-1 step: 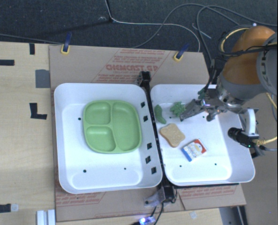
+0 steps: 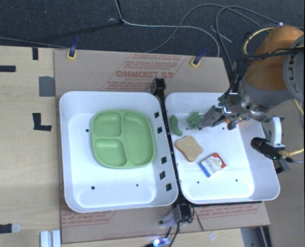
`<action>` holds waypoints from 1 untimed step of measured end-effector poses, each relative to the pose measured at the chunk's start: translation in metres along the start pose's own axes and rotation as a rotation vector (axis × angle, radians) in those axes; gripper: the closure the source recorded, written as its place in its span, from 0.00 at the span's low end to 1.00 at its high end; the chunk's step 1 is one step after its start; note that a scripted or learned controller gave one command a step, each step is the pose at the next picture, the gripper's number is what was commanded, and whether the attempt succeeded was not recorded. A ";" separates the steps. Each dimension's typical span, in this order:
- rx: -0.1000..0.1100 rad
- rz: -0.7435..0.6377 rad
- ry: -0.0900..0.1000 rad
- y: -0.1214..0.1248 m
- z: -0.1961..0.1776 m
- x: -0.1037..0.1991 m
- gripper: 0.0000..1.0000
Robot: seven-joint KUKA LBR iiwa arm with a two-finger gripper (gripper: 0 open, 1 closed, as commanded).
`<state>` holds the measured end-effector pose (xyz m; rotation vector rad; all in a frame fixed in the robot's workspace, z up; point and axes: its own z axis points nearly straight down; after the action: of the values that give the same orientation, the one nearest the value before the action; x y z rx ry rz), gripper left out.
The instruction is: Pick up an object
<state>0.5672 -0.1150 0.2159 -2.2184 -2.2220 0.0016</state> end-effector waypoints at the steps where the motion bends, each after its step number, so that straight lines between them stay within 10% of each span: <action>1: 0.005 0.000 0.000 0.003 0.063 0.005 0.00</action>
<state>0.5702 -0.1095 0.1534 -2.2161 -2.2197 0.0075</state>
